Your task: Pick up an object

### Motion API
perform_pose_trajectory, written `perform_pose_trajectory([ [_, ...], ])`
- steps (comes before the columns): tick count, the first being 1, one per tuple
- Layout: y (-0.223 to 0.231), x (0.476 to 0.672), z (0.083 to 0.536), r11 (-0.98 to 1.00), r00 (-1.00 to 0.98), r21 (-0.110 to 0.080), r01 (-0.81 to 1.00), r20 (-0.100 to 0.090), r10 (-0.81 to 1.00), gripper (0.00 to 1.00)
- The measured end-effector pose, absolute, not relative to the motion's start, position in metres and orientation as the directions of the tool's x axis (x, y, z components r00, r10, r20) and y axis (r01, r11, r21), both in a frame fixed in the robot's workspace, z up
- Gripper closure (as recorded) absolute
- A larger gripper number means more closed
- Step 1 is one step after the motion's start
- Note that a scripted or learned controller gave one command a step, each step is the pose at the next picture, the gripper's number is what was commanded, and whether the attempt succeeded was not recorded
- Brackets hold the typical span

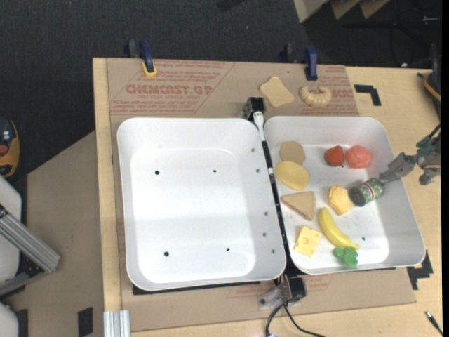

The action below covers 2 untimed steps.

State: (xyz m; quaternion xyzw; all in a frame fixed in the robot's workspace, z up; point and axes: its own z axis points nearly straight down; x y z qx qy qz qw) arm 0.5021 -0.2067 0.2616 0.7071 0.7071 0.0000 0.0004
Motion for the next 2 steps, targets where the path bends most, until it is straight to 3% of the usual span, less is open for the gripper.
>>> perform_pose_trajectory([
  [1, -0.223, 0.6, 0.22, 0.004, -0.004, 0.004, 1.0, -0.003, 1.0, 0.0],
  [2, -0.223, 0.659, 0.218, 0.003, -0.003, 0.006, 1.0, -0.002, 1.0, 0.0],
])
